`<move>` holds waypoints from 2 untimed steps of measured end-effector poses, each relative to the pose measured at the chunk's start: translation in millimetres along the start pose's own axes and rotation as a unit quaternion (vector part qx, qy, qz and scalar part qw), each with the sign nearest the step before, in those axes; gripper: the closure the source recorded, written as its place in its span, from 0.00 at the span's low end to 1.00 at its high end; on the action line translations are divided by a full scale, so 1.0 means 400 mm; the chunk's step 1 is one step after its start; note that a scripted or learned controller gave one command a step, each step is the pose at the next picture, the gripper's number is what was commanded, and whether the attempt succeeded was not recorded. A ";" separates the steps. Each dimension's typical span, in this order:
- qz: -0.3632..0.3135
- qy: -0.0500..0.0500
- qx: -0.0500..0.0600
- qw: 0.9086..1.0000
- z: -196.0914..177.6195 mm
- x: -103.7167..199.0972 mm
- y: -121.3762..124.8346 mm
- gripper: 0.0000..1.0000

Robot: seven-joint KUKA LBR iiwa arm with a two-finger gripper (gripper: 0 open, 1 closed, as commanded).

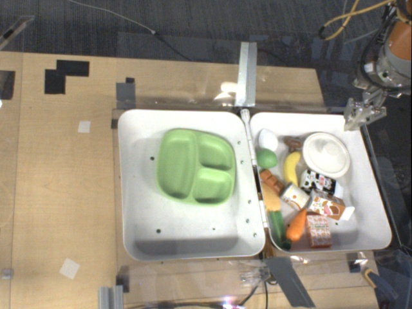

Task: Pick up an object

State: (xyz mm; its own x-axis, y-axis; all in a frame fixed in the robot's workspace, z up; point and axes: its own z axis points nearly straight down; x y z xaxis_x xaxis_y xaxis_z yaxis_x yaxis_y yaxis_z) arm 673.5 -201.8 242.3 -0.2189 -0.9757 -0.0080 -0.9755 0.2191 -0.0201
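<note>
My gripper (365,112) hangs over the far right corner of the right bin (380,221), open, with nothing between its fingers. Below and to its left, that bin holds a white round bowl (326,153), a yellow banana (293,167), a white egg (267,138), a green ball-like item (266,158), an orange carrot (297,224), a green cucumber (276,224) and small printed boxes (320,230). The bowl is the item closest to the gripper. A green divided plate (195,166) lies in the left bin (138,230).
A metal post (247,76) stands behind the divider between the bins. Yellow cables (351,11) loop beside the arm (394,56) at the top right. Wooden bench (58,192) stretches to the left of the bins.
</note>
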 end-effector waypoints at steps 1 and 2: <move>-0.090 0.002 -0.005 0.996 -0.068 0.007 0.004 1.00; -0.249 0.000 -0.009 0.968 0.060 0.031 0.107 1.00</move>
State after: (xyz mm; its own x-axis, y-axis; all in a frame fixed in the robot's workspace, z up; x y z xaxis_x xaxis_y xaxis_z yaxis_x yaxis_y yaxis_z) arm 629.4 -204.5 217.4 0.2795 -0.9602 -0.0011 -0.9602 -0.2794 -0.0044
